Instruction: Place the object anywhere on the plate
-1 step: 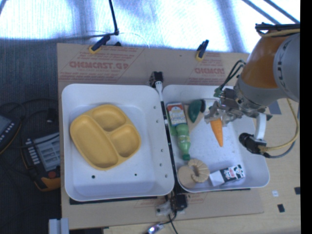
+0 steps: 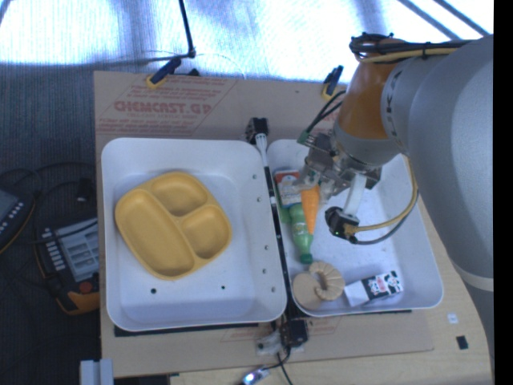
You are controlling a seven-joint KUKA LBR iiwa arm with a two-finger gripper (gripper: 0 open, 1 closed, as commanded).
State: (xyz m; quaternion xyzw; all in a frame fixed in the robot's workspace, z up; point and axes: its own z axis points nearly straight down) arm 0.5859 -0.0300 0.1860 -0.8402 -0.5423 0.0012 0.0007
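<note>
Here, board (image 2: 172,107) printed "CHEMCAST GP", yellow plate (image 2: 172,222) in left bin (image 2: 240,295), gripper (image 2: 314,184) over carrot (image 2: 309,208), grip indiscernible.

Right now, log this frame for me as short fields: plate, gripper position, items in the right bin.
plate: yellow divided plate in the left bin, nothing on it
gripper: gripper low over the right bin, above the orange carrot
right bin items: carrot, green bottle, round tan piece, small black-and-white carton
task: not yet done

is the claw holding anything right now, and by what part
It cannot be told. The claw sits low over the carrot in the right bin, right at its top end, but no grip is visible.
</note>
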